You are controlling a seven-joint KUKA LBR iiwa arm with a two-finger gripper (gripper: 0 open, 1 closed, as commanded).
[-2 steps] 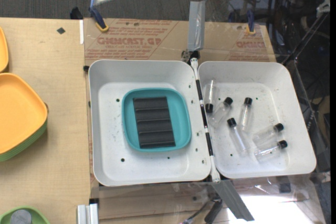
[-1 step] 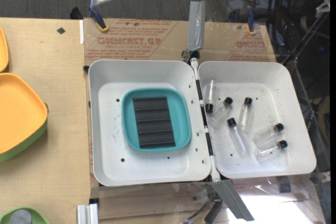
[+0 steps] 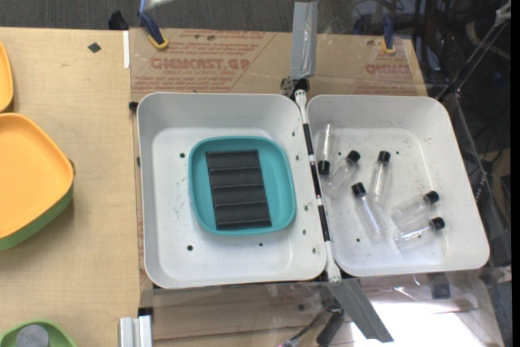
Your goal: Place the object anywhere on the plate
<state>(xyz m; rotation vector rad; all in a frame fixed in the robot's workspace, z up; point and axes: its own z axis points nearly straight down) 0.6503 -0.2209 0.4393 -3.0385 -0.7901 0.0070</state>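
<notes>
Vials [image 3: 370,195] lie scattered in the right bin [image 3: 455,134], clear tubes with black caps, some touching, others apart. In the left bin [image 3: 154,175] sits the teal plate [image 3: 280,175], carrying a dark ribbed block [image 3: 237,189] and no vial. So nothing is placed yet: pick, carry and drop all remain. The tool's state and place I cannot tell.

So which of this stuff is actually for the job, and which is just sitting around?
For the job:
- teal plate in the left bin
- clear black-capped tubes in the right bin

Just lying about:
- orange dishes on the wooden bench
- clamps on the cardboard
</notes>
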